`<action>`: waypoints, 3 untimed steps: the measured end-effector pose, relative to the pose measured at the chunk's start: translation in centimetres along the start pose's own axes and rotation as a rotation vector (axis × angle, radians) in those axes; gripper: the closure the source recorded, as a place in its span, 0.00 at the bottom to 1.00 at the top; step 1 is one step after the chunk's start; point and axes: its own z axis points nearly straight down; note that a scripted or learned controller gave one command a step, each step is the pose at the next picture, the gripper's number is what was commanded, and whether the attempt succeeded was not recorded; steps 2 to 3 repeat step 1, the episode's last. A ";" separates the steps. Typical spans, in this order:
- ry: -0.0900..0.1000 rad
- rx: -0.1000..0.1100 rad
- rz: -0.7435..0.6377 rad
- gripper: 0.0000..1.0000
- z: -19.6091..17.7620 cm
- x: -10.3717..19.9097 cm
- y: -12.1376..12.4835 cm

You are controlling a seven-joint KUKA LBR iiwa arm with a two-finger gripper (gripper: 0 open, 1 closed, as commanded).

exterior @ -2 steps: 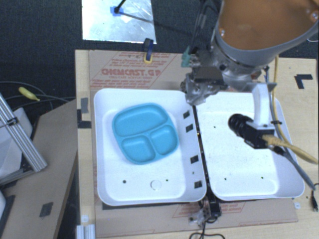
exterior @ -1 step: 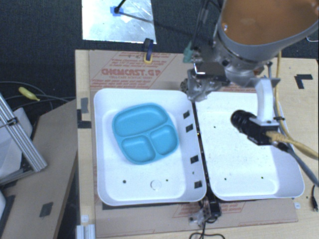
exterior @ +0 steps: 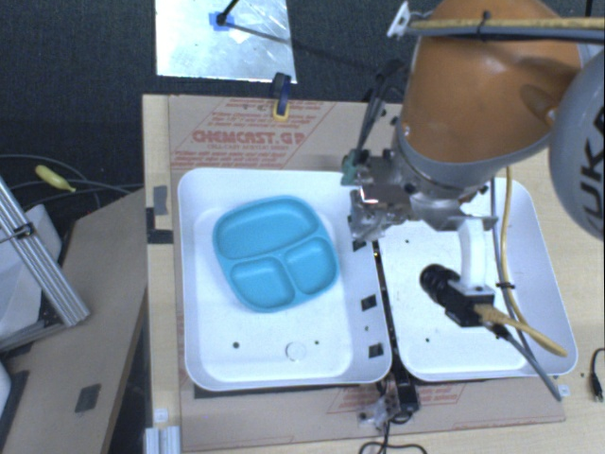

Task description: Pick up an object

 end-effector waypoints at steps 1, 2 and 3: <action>0.005 -0.012 -0.008 1.00 -1.8 4.3 0.0; 0.005 -0.012 -0.008 1.00 -1.8 4.3 0.0; 0.005 -0.012 -0.008 1.00 -1.8 4.3 0.0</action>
